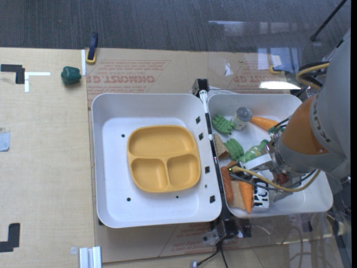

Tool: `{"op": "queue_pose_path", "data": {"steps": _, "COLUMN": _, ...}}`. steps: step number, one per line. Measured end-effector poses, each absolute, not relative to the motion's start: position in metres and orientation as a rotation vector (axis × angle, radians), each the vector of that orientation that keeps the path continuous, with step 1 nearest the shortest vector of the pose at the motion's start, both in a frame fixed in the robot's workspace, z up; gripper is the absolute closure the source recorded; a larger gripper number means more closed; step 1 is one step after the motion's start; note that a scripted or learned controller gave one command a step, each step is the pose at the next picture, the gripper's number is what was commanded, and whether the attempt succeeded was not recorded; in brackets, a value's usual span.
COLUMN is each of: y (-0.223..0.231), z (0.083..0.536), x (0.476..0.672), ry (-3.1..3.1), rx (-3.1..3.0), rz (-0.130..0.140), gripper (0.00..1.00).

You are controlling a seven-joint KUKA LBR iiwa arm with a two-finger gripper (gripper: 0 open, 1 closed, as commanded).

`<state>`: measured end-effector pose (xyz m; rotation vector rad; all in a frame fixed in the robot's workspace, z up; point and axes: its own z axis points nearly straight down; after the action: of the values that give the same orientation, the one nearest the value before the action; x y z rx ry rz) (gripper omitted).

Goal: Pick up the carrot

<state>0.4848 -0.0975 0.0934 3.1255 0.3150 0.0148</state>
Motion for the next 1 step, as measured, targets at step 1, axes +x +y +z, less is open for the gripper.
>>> {"op": "queue_pose_path", "data": {"steps": 1, "y": -0.1047, "z": 0.091, "x": 0.5699, "ry": 0.345, "rx": 3.125, "rz": -0.009, "gripper": 0.0}}
